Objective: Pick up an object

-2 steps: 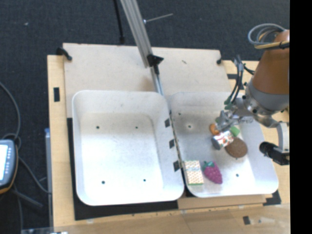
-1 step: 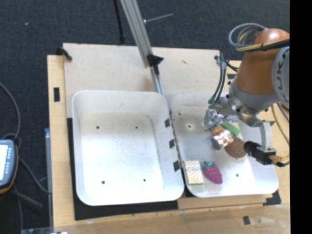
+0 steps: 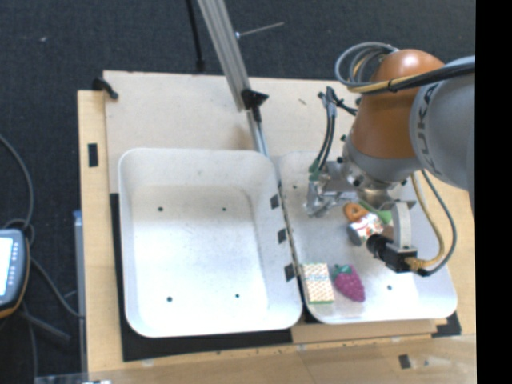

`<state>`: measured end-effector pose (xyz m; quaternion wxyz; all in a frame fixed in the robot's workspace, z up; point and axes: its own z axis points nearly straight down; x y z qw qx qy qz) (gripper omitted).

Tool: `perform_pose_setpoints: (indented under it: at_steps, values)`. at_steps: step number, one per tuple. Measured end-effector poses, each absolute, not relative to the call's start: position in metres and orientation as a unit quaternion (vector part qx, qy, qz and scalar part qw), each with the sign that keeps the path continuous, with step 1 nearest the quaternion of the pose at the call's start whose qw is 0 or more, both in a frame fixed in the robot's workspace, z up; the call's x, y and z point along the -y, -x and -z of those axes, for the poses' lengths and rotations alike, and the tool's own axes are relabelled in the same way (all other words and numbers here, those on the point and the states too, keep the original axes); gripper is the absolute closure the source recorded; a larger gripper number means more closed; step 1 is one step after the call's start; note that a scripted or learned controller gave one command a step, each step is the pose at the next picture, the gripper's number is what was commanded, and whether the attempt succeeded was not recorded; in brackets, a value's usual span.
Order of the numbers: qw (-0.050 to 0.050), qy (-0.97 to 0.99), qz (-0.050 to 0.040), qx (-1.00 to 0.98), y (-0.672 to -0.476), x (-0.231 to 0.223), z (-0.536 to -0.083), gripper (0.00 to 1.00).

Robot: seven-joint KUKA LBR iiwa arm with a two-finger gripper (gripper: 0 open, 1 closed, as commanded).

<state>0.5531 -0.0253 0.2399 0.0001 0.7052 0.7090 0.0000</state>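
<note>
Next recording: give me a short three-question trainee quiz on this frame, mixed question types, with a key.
1. True or false: the small box lies in the left bin.
2. Which lies directly beside the box? A) a purple grape-like toy B) a red ball C) a green cup
3. Fill in: the gripper is over the ____ bin.

Key: 1 false, it lies in the right bin. 2 A. 3 right.

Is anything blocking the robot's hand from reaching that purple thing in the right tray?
Nothing visible blocks it. The purple object lies in the open beside a small box, near the right bin's front edge, with the gripper farther back.
</note>
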Motion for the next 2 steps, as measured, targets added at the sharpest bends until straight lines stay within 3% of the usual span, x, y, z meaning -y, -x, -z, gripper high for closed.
perform_pose_setpoints:
  at_steps: [2]
  values:
    - [0.000, -0.704, -0.0012, -0.710, -0.568, -0.084, -0.242, 1.00]
